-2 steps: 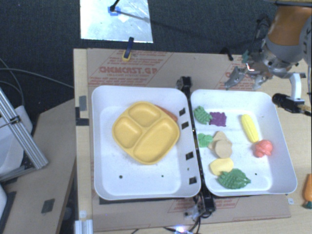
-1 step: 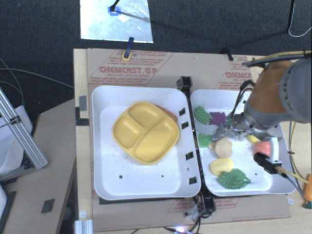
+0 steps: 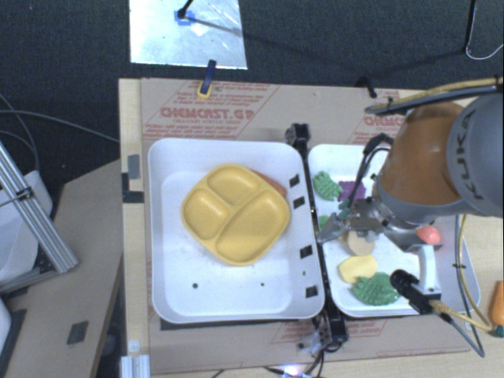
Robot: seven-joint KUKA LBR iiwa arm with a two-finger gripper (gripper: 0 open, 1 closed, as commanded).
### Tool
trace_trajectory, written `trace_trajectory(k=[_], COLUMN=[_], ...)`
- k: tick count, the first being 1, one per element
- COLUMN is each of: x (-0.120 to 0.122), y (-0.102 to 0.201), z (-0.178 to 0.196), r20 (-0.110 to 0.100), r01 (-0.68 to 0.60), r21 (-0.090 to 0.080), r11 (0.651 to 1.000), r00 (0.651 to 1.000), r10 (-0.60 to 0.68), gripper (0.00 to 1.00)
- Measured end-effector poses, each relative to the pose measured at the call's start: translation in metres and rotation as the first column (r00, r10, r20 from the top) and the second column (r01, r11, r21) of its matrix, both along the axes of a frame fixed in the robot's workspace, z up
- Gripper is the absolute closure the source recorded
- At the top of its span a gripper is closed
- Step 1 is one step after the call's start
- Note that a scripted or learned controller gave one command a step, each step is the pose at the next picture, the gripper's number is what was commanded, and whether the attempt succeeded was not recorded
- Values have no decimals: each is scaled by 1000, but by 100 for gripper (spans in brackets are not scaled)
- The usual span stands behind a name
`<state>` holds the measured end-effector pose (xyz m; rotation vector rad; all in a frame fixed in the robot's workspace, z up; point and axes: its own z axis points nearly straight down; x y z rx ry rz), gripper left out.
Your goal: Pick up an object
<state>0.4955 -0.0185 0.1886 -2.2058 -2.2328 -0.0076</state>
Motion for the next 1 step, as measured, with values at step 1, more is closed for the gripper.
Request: trace_trajectory(k=[1], x=[-8], y=[-6], z=[64], r20=[5], r01=[7], r21=[-5], r11=[1000], r00=[1000], r10=[-7], gripper=[0])
